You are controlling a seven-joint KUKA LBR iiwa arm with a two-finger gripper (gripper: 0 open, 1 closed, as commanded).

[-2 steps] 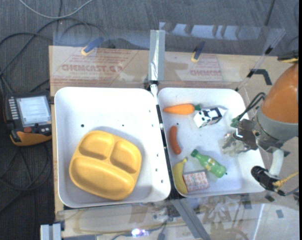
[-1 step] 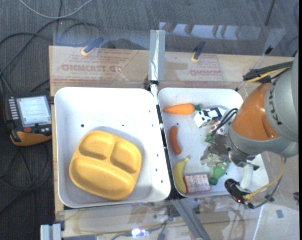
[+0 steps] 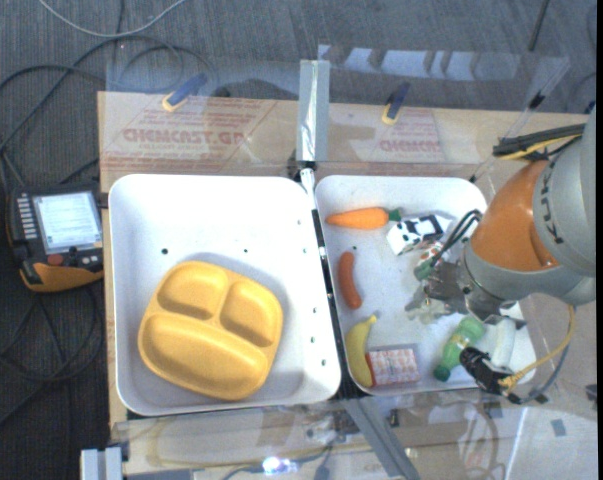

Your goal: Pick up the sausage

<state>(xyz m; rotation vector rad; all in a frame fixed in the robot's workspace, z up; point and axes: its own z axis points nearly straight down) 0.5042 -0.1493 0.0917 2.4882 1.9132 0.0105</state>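
Sausage (image 3: 350,279) lies left of the gripper (image 3: 433,298), so slide over first; finger state, cannot tell.

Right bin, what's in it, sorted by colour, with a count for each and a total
Orange: 1, the carrot
Red: 2, the sausage and the small box
Yellow: 1, the banana
Green: 1, the bottle
Black and white: 1, the toy
Total: 6
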